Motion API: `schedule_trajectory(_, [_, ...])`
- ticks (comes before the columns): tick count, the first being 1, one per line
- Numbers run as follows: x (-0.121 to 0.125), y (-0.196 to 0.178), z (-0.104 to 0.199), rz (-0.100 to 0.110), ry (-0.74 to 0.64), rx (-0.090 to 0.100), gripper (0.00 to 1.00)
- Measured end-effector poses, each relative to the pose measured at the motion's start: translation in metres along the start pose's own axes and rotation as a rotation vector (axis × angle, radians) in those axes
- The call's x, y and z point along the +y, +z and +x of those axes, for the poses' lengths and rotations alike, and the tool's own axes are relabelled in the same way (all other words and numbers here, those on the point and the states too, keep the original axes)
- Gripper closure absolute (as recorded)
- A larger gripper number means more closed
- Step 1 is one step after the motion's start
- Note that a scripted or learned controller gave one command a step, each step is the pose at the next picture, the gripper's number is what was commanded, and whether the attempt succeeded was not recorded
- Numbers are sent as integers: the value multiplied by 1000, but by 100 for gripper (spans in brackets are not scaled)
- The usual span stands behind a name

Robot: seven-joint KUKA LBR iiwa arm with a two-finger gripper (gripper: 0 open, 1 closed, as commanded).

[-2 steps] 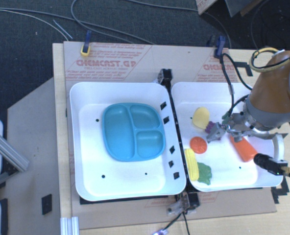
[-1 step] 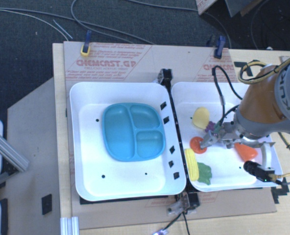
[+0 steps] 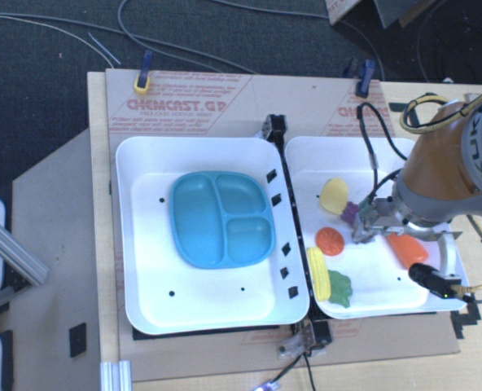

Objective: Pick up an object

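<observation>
In the right bin (image 3: pixel 371 157) lie a pale yellow fruit (image 3: pixel 334 194), a small purple piece (image 3: pixel 350 213), a red-orange round fruit (image 3: pixel 330 240), a yellow corn cob (image 3: pixel 318 271), a green leafy piece (image 3: pixel 339 288) and an orange carrot (image 3: pixel 408 249). My gripper (image 3: pixel 365 228) hangs low in this bin, just right of the purple piece and between the round fruit and the carrot. The arm's wrist (image 3: pixel 436 173) covers the bin's right part.
The left bin (image 3: pixel 143 243) holds a blue divided plate (image 3: pixel 222 218). A black divider (image 3: pixel 280 202) runs between the two bins. Cables (image 3: pixel 379 137) loop over the right bin's far edge. A black fitting (image 3: pixel 431 279) sits at its near right corner.
</observation>
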State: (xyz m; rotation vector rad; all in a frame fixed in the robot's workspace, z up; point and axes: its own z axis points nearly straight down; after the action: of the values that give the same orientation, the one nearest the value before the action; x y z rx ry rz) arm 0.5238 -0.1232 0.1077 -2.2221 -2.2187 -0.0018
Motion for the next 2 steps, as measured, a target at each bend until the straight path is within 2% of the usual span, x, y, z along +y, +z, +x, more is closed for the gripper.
schedule_trajectory(1, [7,-63,2,-6,-3,-3,100])
schedule_trajectory(2, [-1,-110,2,-5,-2,-2,100])
